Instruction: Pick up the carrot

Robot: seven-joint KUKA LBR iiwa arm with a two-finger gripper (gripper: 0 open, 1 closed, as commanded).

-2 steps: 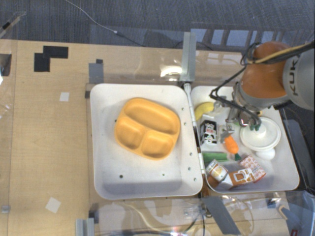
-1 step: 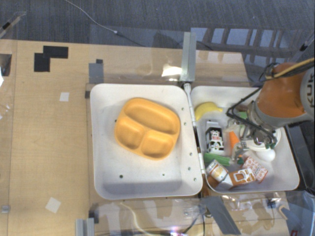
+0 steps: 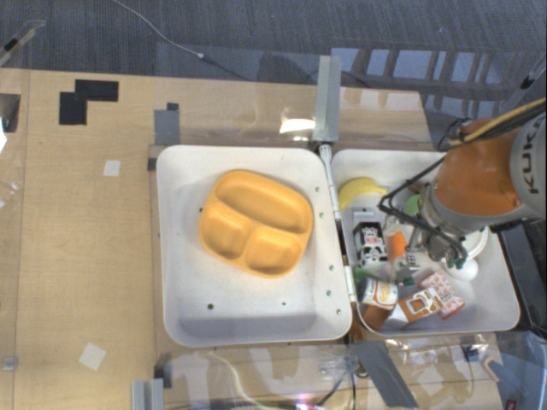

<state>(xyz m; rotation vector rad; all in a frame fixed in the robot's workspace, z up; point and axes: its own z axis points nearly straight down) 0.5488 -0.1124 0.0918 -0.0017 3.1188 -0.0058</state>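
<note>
- Wooden bench under a clear sheet, dark carpet on the far side; two white bins side by side on it, a grey divider post at their far junction.
- Left bin: one yellow-orange compartment plate with three wells, lying slightly far of the bin's middle.
- Right bin: crowded. A yellow rounded item at the far left corner, a small black-and-white carton near of it, a green piece by the left wall, and orange-and-white printed packets toward the near side.
- My arm comes in from the right, its orange band over the far right part of this bin, with black cables looping left of it.
- My gripper hangs below the wrist, over the middle of the right bin. Its state: cannot tell from this angle.
- Carrot: a short orange piece lying in the right bin, just left of my gripper, between the carton and the wrist hardware.
- Carrot appears to rest among the clutter; whether my tool touches it I cannot tell, since they sit very close.
- White rounded object lies just right of my gripper.
</note>
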